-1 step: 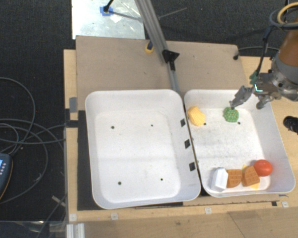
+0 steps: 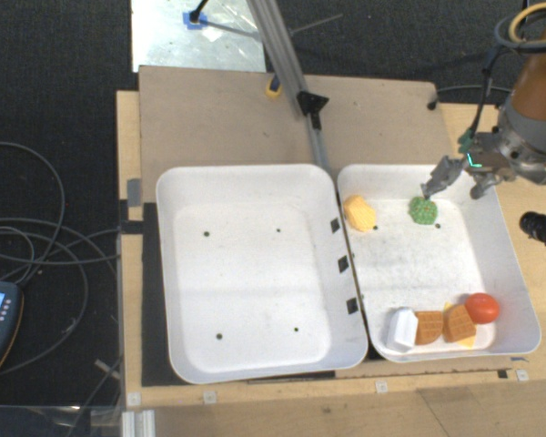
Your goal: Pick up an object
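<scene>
Gripper spread wide, empty, near right bin's far edge; green lump just left, below fingertip.

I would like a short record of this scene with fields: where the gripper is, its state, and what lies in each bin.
gripper: above the right bin's far edge, fingers apart, holding nothing
nearest object: green object, just below the left finger
right bin: yellow object, white block, two orange pieces, red ball
left bin: no objects
</scene>
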You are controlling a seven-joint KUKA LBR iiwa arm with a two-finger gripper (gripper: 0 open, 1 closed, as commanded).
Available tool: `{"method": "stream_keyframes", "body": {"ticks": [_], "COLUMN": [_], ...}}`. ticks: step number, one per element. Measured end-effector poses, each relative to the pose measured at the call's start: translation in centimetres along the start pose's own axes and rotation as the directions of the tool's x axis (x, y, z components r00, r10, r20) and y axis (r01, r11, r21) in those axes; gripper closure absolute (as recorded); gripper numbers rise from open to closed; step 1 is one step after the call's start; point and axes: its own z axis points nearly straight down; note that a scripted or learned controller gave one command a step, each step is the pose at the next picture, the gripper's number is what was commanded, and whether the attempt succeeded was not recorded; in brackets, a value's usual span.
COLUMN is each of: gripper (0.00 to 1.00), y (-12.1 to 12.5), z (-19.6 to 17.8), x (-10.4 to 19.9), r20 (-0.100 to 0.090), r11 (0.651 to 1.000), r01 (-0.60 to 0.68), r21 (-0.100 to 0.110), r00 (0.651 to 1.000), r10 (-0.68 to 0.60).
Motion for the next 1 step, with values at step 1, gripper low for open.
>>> {"method": "stream_keyframes", "body": {"ticks": [1], "gripper": [0.0], "y": [-0.55], "z": [4.51], "x": [0.6], "r20": [0.0], "r11": [1.0], "r01": [-0.003], "r21": [0.004], "r00": [1.0], "r10": [0.003]}}
